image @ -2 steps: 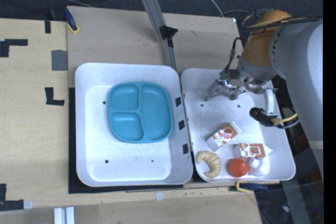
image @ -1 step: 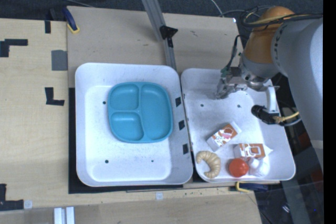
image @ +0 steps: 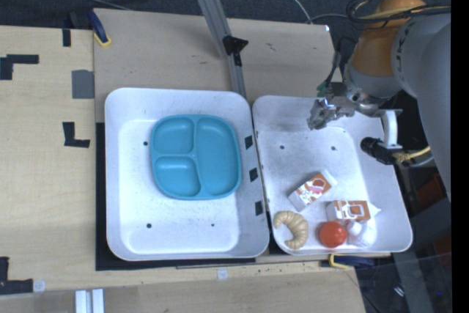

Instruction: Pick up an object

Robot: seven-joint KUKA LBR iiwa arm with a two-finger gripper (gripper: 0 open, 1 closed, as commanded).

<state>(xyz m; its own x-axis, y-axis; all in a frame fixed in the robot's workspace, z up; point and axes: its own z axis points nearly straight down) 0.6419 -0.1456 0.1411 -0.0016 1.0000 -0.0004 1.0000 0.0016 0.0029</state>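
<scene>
1. I run this arm from far away. My gripper [image: 320, 116] hangs over the far edge of the right bin [image: 293, 150], well apart from the toys. I cannot tell how it is set, because it is small, dark and blurry from up here.

2. I see nothing in it. I think I have not picked anything yet.

3. The things I could pick all sit near the front of the right bin. There is a small box [image: 311, 190] with red on it, lying tilted. A second packet [image: 350, 211] is close to the front right corner.

4. A red ball [image: 333, 234], maybe a tomato, sits just beside that packet, and they look like they touch. A curled bread roll [image: 294, 227] lies by the front wall.

5. I guess they are bunched there because they slid or were dropped that way. That makes them hard to grab, as the walls are close.

6. The small box has the most room around it, so I judge it the easiest pick.

7. The left bin [image: 124, 179] holds a blue plate [image: 196, 156] with three parts. It lies flat in the middle.

8. The arm's grey body [image: 432, 77] is cut off at the right side. There is something white under the second packet, and I cannot tell what it is.
</scene>
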